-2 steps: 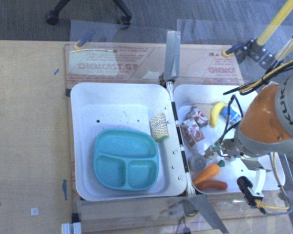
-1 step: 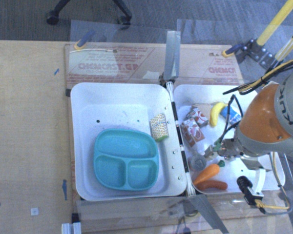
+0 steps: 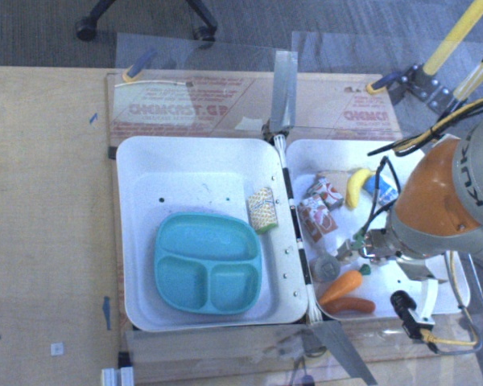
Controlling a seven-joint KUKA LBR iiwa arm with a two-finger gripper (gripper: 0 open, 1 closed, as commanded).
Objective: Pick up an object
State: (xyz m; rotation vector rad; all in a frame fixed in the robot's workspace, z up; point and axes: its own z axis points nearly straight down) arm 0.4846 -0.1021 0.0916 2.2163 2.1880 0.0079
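Carrot [image 3: 341, 285] just below lowered hand [image 3: 361, 248]

Grey carpet floor [image 3: 322, 6]; office chair base [image 3: 145, 6]; wooden bench [image 3: 40, 215].

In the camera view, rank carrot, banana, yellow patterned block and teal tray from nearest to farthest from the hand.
1. Carrot, right bin, just below-left of the hand.
2. Banana, right bin, toward the far wall.
3. Yellow patterned block, left bin's right side.
4. Teal tray, left bin.
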